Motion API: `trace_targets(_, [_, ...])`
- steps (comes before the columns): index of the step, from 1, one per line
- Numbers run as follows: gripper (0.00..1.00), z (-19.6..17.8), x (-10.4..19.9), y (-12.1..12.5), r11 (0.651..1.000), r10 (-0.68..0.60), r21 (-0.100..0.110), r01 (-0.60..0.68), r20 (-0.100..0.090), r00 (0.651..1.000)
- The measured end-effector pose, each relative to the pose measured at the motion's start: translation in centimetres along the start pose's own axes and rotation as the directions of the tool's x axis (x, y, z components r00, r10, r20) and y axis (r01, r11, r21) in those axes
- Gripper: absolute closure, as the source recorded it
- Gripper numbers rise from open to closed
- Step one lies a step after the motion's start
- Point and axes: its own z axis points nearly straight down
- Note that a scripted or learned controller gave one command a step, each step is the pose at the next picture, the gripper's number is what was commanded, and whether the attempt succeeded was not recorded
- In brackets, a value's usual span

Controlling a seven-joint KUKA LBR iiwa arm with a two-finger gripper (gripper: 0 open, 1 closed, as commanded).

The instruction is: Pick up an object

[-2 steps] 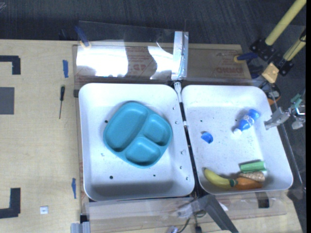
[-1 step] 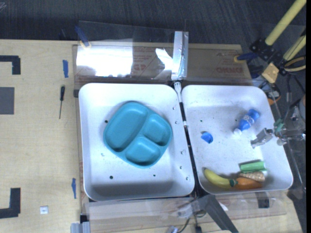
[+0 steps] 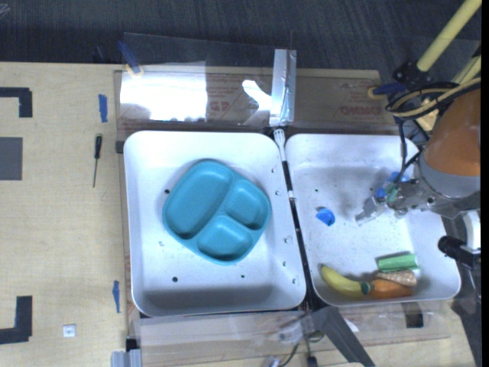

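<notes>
Clerk: Banana (image 3: 340,280), yellow, lying flat along the near wall of the right bin (image 3: 336,155). Touching its right end, an orange carrot-like piece (image 3: 391,286); just behind that, a green cylinder (image 3: 397,262) on its side. All three sit crowded against the near rim, likely where loose things slide and settle.

Checker: Anything standing alone?

Clerk: One small blue object (image 3: 325,217), on the bin floor, near the divider and well apart from the cluster. Open floor all round it, so I judge it the easiest to approach from above.

Checker: Left bin (image 3: 145,266)?

Clerk: One blue divided plate (image 3: 218,209), three compartments, lying flat in the middle. Wide and shallow; I judge it a poor fit for a two-finger grasp.

Checker: Gripper?

Clerk: Gripper (image 3: 374,205) low over the middle of the right bin, to the right of the small blue object and behind the cluster, at the end of the arm (image 3: 458,140) reaching in from the right. Whether it is parted or clenched, I cannot tell at this slant. Nothing is visibly held in it.

Checker: Status of the task?

Clerk: Judged not yet done. Every candidate lies on a bin floor. The small blue object is the nearest lone item; the cluster risks nudging a neighbour.
</notes>
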Motion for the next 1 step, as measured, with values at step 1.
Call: trace_targets(1, [0.00, 2.68, -1.57, 6.20, 1.000, 0.018, -0.012, -0.018, 0.007, 1.000])
